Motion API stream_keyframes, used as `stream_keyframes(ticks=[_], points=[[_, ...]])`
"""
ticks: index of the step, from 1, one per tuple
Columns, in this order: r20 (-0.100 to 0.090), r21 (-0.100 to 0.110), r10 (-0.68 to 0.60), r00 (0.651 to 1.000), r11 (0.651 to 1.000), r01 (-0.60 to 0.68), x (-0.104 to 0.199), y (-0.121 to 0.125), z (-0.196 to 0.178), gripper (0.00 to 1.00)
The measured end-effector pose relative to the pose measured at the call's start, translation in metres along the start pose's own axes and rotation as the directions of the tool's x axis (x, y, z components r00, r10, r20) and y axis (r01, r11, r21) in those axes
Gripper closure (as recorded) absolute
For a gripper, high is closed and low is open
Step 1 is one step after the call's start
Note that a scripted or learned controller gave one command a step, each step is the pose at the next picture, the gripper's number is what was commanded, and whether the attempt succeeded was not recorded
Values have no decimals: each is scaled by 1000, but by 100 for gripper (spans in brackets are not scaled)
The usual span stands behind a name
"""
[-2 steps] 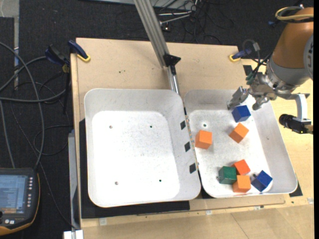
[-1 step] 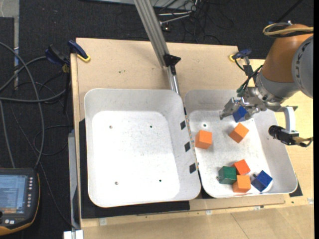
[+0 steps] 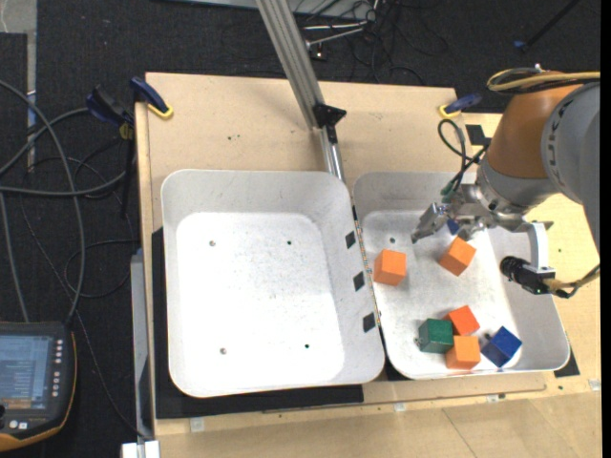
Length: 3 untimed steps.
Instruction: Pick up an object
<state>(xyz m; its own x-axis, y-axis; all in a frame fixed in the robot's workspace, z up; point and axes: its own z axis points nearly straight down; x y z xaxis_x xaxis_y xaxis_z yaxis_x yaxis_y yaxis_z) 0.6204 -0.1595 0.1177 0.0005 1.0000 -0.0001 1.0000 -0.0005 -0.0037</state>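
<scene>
In the right bin (image 3: 549, 342) an orange cube (image 3: 458, 256) sits turned on a diagonal, one corner pointing toward the gripper (image 3: 447, 219); being a cube, it has no clear long axis. It lies just below the gripper and slightly to its right in the camera view, close to the fingertips but not between them. The fingers look spread apart, gripping nothing. Another orange cube (image 3: 389, 266) lies to the left, near the bin's inner wall
</scene>
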Motion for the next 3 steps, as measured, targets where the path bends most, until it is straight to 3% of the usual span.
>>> stream_keyframes(ticks=[1, 3], points=[[1, -5, 0, 1000, 1000, 0, 0, 1, -13, 100], [3, -12, -4, 1000, 1000, 4, 3, 7, -131, 100]])
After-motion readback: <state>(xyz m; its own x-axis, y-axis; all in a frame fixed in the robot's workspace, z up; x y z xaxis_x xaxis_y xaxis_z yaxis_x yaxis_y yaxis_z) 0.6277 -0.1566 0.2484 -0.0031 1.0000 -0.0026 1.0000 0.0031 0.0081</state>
